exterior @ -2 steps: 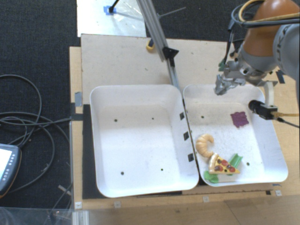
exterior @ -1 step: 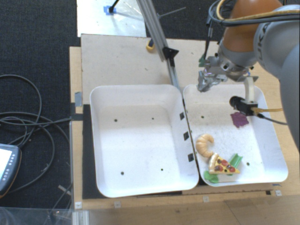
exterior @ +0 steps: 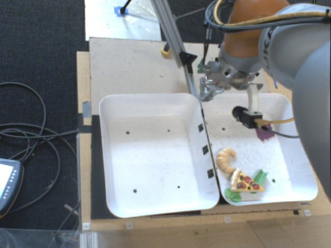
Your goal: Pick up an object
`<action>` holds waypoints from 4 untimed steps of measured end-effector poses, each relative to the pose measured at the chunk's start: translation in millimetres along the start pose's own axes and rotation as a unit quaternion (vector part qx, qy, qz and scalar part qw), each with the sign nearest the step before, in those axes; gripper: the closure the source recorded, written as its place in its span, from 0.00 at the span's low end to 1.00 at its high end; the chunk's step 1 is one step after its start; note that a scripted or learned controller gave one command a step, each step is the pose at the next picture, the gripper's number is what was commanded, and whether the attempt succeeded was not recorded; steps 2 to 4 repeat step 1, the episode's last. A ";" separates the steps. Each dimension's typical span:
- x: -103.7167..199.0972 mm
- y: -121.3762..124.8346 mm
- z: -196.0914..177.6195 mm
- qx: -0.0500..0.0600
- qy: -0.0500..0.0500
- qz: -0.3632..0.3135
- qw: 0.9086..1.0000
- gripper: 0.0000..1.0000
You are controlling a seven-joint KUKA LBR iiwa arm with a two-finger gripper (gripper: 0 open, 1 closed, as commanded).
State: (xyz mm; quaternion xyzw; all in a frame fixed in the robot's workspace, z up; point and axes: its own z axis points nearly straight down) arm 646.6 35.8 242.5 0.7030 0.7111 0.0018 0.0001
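Note:
My gripper (exterior: 207,92) hangs over the far left corner of the right bin (exterior: 289,112), close to the wall between the two bins, and nothing shows in it. A tan croissant (exterior: 226,159) lies near the front left of that bin. Just in front of the croissant rests a toy pizza slice (exterior: 247,183) on green leafy pieces (exterior: 260,176). A small purple object (exterior: 266,134) lies further back toward the right, partly behind the wrist's cable. All of these lie well in front of the gripper.
The left bin (exterior: 111,138) stands beside the right one, sharing a dividing wall (exterior: 205,149). A slanted grey metal pole (exterior: 168,25) crosses behind the gripper. Bare board (exterior: 134,66) lies behind the bins. Cables run along the floor at left.

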 end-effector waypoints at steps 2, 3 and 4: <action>63.3 4.0 10.1 0.000 0.000 0.000 1.000 1.00; 63.3 4.0 10.1 0.000 0.000 0.000 1.000 1.00; 63.3 4.0 10.1 0.000 0.000 0.000 1.000 1.00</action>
